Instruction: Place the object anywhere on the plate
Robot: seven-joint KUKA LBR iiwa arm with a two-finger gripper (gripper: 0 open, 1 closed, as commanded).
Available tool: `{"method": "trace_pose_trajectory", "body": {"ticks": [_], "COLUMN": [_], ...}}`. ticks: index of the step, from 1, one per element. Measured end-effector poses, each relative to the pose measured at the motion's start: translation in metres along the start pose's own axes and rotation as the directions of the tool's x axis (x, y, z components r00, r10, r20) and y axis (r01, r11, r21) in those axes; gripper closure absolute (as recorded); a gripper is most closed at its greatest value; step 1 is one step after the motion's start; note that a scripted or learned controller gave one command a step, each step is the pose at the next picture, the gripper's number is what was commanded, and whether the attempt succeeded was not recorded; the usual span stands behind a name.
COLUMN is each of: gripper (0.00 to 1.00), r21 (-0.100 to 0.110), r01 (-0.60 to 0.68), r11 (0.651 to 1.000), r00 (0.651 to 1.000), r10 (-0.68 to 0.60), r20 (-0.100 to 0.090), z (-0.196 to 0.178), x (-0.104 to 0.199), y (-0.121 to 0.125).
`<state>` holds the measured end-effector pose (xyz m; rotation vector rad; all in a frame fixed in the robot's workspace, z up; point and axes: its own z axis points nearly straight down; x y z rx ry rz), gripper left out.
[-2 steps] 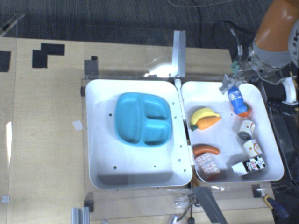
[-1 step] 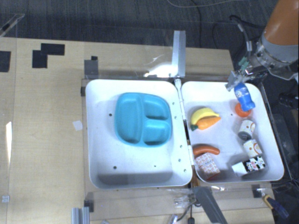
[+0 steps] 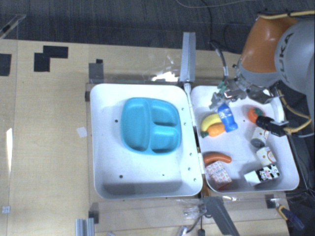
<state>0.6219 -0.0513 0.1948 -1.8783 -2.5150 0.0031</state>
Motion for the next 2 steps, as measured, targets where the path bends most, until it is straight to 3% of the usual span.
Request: {"method": "trace_pose_trajectory", "body": {"ticks": [1,2], "gripper": [1.0,0.0], "r21": [0.0,-0.001], "r01": [0.12,0.12], "r11": [0.993,0.993], "r00": [0.993,0.993], "r10": [-0.12,-0.12], "r20": [0.0,0.001], "z": [0.0138,0.0131], "x": [0.0788,0.0786], "y": [0.0326,0.0327]}}
